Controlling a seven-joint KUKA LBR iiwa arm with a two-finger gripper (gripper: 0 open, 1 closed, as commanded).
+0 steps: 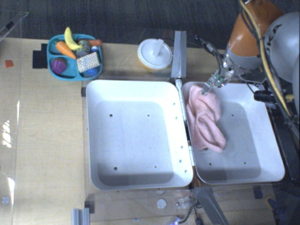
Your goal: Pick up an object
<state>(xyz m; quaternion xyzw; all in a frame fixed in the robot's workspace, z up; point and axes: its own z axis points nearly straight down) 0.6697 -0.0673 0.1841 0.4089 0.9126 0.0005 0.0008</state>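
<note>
The pink cloth (pixel 205 121) lies in the right bin (pixel 248 168), bunched along the wall that this bin shares with the left bin (pixel 136 135). The end effector (pixel 211 86) sits at the top end of the cloth, at the far corner of the right bin. Its tip touches or nearly touches the fabric. Whether it is released or clenched cannot be told at this resolution, and no fabric is visibly between its parts. Judgement: the approach stage is complete; a confirmed grasp and the lift remain. The cloth rests flat on the bin floor, not raised.

The worktop (pixel 42 139) is light wood. Beyond the left bin stand a teal tray (pixel 72 57) of toy food and a white lidded cup (pixel 154 54). Dark flooring lies beyond the worktop.
</note>
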